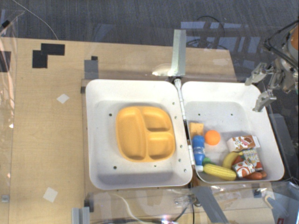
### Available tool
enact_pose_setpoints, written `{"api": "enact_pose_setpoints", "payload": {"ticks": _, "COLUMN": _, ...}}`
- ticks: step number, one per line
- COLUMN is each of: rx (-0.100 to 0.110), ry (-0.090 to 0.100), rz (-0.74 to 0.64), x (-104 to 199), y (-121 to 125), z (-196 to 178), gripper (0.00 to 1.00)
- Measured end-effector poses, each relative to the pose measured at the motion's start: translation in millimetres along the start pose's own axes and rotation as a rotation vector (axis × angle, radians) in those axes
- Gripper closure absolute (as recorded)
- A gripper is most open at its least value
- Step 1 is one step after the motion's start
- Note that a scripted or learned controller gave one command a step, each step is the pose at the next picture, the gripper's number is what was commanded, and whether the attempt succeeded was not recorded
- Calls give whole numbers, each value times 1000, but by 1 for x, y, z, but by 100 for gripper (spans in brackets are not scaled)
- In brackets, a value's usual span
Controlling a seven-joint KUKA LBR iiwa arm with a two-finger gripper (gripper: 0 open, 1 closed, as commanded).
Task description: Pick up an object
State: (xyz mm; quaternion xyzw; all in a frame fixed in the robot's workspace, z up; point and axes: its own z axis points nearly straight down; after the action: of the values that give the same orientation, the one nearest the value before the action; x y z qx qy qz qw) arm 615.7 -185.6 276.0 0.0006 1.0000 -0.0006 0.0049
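The yellow divided plastic tray (145, 139) is sitting alone in the left bin. Right, toys are crowding near: blue bottle (198, 148), orange ball (212, 137), corn cob (219, 171). My claw (267, 85) is hovering far-right, fingers apart, empty; I am risking a glancing miss there.

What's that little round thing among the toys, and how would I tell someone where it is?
Look in the right bin, at the toys heaped along its near side. The orange ball sits at the pile's far edge, just right of the blue bottle; it is the one plain round thing there.

The wooden bench (51, 139) bears two white bins (100, 139) (219, 101) side by side.
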Motion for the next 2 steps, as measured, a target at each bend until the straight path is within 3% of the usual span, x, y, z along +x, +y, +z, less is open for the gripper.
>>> {"api": "enact_pose_setpoints", "payload": {"ticks": 1, "rx": -1, "ry": 6, "rz": 263, "x": -6, "y": -18, "z": 115, "gripper": 0}}
{"api": "enact_pose_setpoints", "payload": {"ticks": 2, "rx": 1, "ry": -4, "rz": 532, "x": 34, "y": -19, "z": 187, "gripper": 0}}
